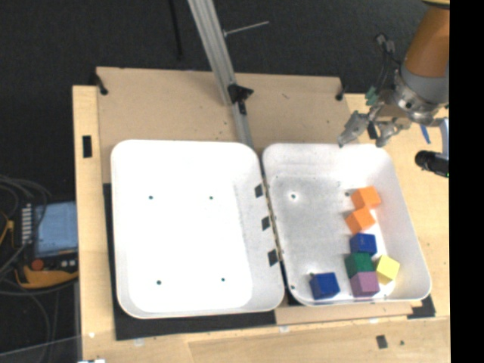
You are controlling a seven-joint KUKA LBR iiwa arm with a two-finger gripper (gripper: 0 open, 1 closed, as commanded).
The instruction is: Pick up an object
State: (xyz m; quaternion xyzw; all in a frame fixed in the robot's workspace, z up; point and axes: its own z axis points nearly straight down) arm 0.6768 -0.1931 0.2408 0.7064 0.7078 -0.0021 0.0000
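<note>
Blocks (364,246) lie below the empty, open gripper (367,131).

Two small orange cubes (364,208), two blue cubes (363,243), one green (358,263), one purple (364,283), one yellow (387,268); the shallow white plastic bin (318,180) looks faintly grey-speckled.

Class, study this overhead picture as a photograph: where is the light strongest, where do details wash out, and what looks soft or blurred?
Camera view: the left bin is so bright its floor washes out to flat white; the right bin shows grey speckle and soft shading near its wall; the cubes cast only faint shadows; the pincer looks slightly soft and its edges blur; the floor above the bench is dark and grainy.
</note>
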